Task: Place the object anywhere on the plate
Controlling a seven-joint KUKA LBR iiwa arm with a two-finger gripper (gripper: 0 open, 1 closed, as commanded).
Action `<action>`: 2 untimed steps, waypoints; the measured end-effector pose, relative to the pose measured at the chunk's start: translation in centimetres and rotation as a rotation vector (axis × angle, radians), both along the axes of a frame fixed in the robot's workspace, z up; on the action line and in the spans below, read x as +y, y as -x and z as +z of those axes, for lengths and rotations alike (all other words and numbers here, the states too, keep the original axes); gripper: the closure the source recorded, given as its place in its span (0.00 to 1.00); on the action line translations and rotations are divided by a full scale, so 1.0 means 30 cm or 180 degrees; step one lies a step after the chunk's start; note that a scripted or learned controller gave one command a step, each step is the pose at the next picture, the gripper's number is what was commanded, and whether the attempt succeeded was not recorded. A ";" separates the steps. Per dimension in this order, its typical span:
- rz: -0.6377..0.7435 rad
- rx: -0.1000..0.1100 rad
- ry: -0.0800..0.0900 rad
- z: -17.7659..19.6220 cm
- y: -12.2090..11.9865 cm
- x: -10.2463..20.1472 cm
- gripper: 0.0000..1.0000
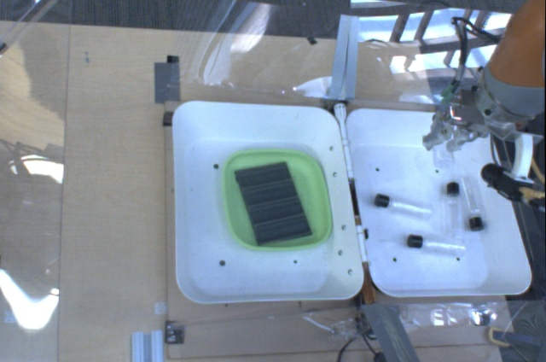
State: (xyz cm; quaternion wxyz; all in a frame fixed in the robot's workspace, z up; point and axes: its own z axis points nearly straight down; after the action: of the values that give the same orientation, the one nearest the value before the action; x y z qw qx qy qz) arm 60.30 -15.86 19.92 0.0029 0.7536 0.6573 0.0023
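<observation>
A green square plate (319, 181) lies in the middle of the left white bin (192, 181). On it rests a dark grey ribbed block (271, 202), slightly turned and fully within the plate's rim. My gripper (447, 134) hangs over the far part of the right bin (384, 138), well to the right of the plate and apart from the block. The grey wrist with its orange band (520, 53) reaches in from the upper right.
Several clear tubes with black caps lie in the right bin: one near its left side (381, 201), one toward the front (415, 241), others just below the gripper (452, 189). A grey post (344, 57) stands behind the seam between the bins.
</observation>
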 end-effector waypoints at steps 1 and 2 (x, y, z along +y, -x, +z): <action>0.0000 0.0000 0.0000 0.000 0.000 0.000 0.00; 0.0209 -0.0001 0.0005 0.089 0.205 -0.103 0.00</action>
State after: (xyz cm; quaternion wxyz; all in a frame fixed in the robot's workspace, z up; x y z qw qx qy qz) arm 54.16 -18.95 22.59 0.0035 0.7316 0.6817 0.0020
